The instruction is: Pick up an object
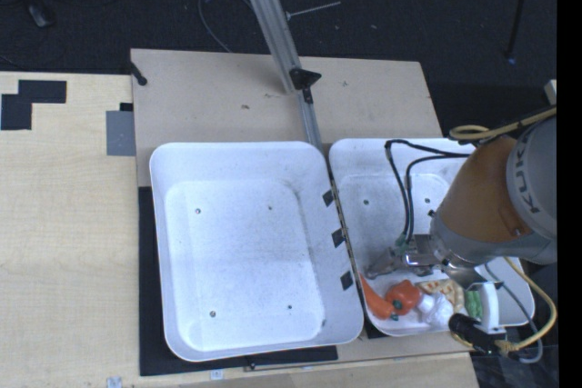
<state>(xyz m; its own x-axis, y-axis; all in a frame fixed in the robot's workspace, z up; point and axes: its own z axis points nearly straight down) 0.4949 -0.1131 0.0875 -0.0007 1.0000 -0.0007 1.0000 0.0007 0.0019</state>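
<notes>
The arm (496,195) reaches from the right into the right bin (364,177), its orange band above the wrist. The claw (400,261) sits low at the bin's near end, just above a heap of small objects; whether it is released or clenched cannot be told. An orange-red object (403,294) lies in that heap beside pale and green pieces (473,300). The left bin (241,241) adjoins on the counter (73,223).

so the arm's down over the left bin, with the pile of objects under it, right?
Wrong bin. The camera view shows the arm down over the right bin, where the pile of objects lies at its near edge. The left bin is beside it.
</notes>
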